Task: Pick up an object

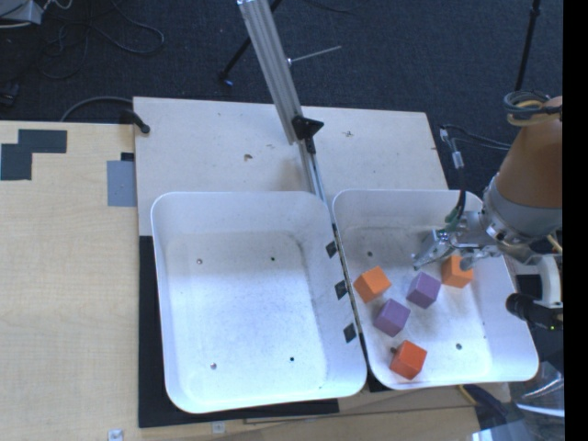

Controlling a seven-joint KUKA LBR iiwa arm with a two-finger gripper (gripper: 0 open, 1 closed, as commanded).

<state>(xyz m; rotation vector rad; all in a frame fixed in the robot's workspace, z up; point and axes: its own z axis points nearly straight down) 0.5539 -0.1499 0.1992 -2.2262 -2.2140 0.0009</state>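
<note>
- Gripper (447, 249) low in the right bin (404, 211), near its right rim; its grip state cannot be told
- Orange block (457, 273) just beside it, edges skewed to the bin walls, no clear long axis

The gripper (447, 249) partly covers an orange block (457, 273); its fingers are too small to read; the arm (533, 168) is cut off at the right.
</note>
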